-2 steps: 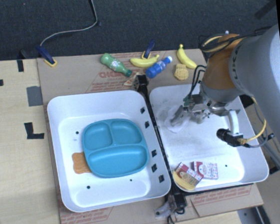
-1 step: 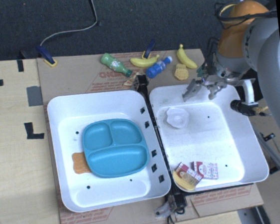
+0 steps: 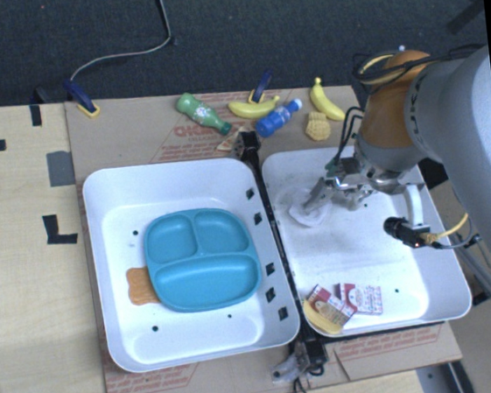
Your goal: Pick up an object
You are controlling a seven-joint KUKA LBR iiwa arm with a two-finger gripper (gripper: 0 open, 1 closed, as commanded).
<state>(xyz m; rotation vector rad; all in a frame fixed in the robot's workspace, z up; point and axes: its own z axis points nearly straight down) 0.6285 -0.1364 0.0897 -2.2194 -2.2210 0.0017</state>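
My gripper hangs low in the right bin, near its back left part, and points left. Just below and left of its tip lies a small pale, whitish object on the bin floor; whether the two touch is unclear. At the front of the same bin a red and white printed packet rests beside a round yellow piece. The grey arm with its orange band comes in from the right.
The left bin holds a blue divided plate with an orange-brown slice sticking out from under its left side. Behind the bins lie a green bottle, two bananas, a blue bottle and a yellow chunk.
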